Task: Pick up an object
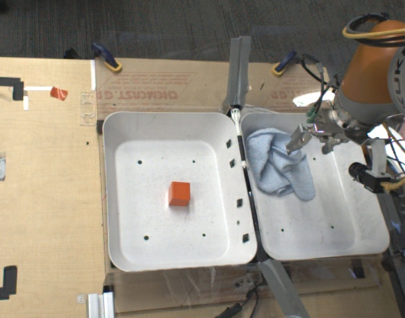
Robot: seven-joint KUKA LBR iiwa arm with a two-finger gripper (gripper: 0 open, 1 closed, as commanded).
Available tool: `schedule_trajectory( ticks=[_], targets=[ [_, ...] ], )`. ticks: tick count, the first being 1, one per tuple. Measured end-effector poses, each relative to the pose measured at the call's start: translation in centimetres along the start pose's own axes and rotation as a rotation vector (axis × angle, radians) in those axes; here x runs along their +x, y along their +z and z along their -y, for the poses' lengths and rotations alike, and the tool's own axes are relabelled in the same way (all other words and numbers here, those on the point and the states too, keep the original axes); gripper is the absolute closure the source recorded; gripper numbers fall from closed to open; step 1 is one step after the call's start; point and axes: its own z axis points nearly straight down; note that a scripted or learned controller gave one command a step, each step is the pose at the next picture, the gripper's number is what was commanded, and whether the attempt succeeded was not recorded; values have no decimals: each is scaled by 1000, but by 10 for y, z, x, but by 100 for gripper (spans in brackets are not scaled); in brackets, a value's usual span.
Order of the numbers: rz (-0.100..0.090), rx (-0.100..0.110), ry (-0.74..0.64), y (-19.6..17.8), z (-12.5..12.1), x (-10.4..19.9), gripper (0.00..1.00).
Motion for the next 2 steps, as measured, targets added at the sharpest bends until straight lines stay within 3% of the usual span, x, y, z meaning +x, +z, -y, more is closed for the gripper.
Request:
schedule_trajectory(
  ticks=[1, 2],
  targets=[
    [0, -1, -104, 97, 1, 13, 0],
    [0, -3, -170, 100, -29, -12, 0]
  ],
)
